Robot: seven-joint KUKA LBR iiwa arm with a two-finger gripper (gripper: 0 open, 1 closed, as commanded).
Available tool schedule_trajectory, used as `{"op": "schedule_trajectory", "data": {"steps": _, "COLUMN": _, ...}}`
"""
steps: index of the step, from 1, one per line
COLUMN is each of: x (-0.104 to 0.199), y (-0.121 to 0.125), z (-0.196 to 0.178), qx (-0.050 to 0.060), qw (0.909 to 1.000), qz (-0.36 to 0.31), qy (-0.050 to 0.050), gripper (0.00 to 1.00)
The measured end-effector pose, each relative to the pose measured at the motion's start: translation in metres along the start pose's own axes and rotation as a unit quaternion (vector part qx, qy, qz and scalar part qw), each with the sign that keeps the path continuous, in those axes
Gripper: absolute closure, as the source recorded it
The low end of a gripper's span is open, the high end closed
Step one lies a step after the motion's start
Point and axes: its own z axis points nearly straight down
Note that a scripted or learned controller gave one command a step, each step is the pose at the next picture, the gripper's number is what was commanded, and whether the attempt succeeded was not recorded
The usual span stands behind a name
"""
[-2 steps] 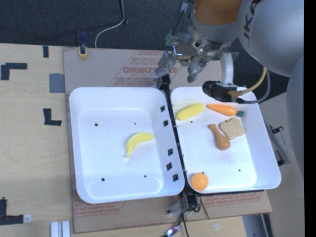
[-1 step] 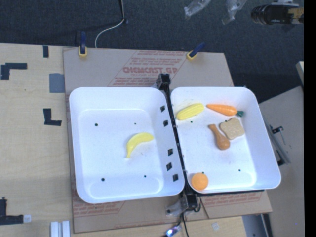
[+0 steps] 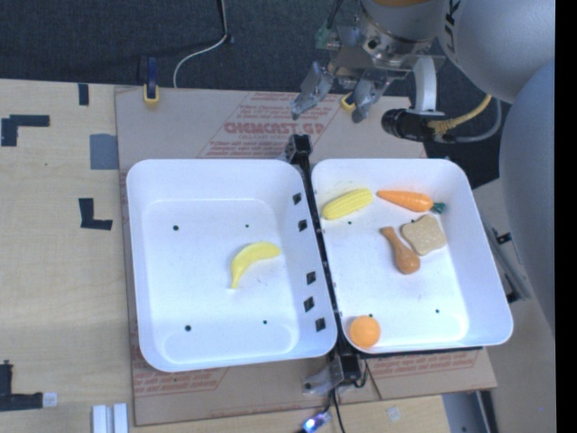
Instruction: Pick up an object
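The banana (image 3: pixel 252 259) lies alone in the left bin (image 3: pixel 153 197). Corn (image 3: pixel 347 203), carrot (image 3: pixel 407 200), drumstick (image 3: pixel 399 250), bread (image 3: pixel 424 234) and orange (image 3: pixel 364 331) occupy the right bin (image 3: pixel 469 314). The gripper (image 3: pixel 331 100) hangs spread and empty above the far rims: approach stage, descent required. The arm's upper part is cut off.

"CHEMICAL" on cardboard sheet (image 3: pixel 252 126)

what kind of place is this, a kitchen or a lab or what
Most likely a robotics lab test bench: a grey arm's gripper hangs above two white bins holding toy food such as a banana and carrot, on taped cardboard.
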Motion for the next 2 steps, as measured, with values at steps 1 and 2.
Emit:
{"op": "schedule_trajectory", "data": {"steps": 1, "x": 0.043, "y": 0.001, "z": 0.006, "qx": -0.007, "qw": 1.0, "qz": -0.002, "qy": 0.001, "gripper": 0.0}}
{"op": "schedule_trajectory", "data": {"steps": 2, "x": 0.012, "y": 0.001, "z": 0.178, "qx": -0.001, "qw": 1.0, "qz": 0.001, "qy": 0.0, "gripper": 0.0}}
